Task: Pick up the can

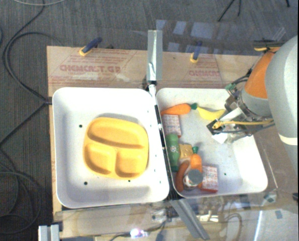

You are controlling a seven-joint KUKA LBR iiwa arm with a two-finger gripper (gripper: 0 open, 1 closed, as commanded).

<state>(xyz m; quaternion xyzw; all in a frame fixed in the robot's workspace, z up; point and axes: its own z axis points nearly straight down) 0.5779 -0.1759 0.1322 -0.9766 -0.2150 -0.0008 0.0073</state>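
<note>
Red lettering on the cardboard-covered desk [64, 72] is too faint to read. 2 white bins sit side by side; the left bin [64, 134] holds a yellow divided tray [117, 147]. The can [193, 177] stands near the right bin's [255, 177] front edge, touching a carrot [195, 161]. The tool [215, 126] hovers above that bin's back, well apart from the can; whether it is open, I can't tell.

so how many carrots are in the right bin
2: one carrot lies at the bin's far left corner; another carrot sits lower down, just above the can. The pile may hide more.
</note>
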